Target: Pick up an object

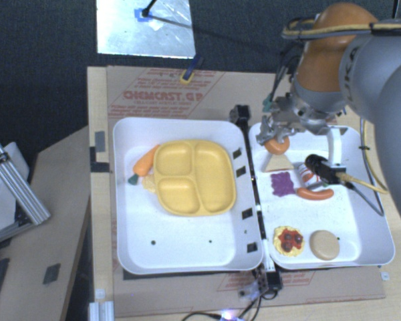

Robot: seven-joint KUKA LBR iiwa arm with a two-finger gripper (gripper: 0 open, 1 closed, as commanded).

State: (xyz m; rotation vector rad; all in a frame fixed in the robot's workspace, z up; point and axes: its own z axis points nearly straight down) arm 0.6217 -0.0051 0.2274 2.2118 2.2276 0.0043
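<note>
Orange plastic, a small rounded toy piece sat near the far inner corner of the shallow white bin on the view's right, and the grey two-finger gripper hung directly over it, touching its top or very close to touching it. Whether the gripper was open or closed around the piece could not be told from this slant, and the piece looked to be resting on the bin floor rather than lifted. The pick therefore appeared to be at the reaching or grasping stage, with nothing raised. A firm hold and a lift clear of the bin were judged to be left. Other candidates lay untouched nearer the camera in the same bin: a flat purple piece, a red toy sausage, a small round pizza-like disc with red topping and a pale beige round bun. The neighbouring white bin on the view's left held a yellow divided plastic plate with an orange toy carrot at its edge, well apart from the arm.
</note>
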